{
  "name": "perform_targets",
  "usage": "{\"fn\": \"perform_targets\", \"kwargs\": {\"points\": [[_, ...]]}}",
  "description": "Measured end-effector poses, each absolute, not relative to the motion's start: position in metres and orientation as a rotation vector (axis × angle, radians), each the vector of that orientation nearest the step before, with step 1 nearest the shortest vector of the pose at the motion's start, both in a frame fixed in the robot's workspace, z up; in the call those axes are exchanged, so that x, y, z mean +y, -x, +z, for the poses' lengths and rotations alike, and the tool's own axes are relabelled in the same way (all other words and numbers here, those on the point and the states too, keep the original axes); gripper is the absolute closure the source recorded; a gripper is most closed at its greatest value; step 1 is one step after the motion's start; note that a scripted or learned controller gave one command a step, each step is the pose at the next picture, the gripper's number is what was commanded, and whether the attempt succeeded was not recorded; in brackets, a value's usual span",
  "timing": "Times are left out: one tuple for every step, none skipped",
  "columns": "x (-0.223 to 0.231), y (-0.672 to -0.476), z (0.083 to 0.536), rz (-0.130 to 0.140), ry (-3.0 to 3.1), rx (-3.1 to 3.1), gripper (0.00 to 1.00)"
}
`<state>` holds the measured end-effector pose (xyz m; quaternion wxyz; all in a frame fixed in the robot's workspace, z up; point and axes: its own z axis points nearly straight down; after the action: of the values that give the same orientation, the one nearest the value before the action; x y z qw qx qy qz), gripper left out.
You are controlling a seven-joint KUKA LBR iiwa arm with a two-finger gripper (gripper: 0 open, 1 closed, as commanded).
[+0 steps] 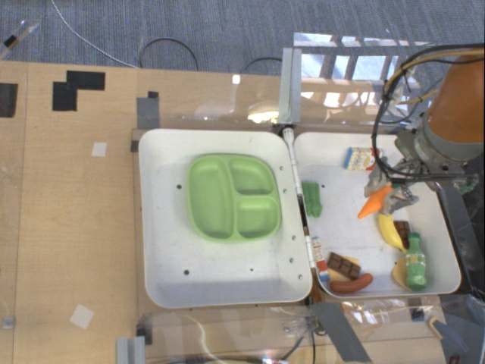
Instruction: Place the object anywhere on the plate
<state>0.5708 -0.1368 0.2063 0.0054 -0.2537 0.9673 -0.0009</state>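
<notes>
An orange carrot point(373, 203) hangs tilted between the fingers of the gripper point(386, 191), which closes on its upper end above the right bin point(439, 218), well apart from the green divided plate point(232, 197) lying in the left bin point(163, 226). Below it in the right bin lie a banana point(390, 232), a green bottle point(414, 268), a chocolate bar point(345, 265), a sausage point(352, 283) and a green piece point(311, 200) by the dividing wall.

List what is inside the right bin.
The right bin holds a green block, a blue-white packet, an orange carrot at the gripper, a banana, a green bottle, a chocolate bar and a sausage. The arm covers the bin's far right corner.
</notes>
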Motion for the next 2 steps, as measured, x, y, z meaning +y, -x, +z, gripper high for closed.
{"fn": "perform_targets", "kwargs": {"points": [[-0.077,-0.566,0.174,0.003,0.746,3.044,1.0],[0.023,-0.572,0.187,0.005,0.799,3.026,1.0]]}}
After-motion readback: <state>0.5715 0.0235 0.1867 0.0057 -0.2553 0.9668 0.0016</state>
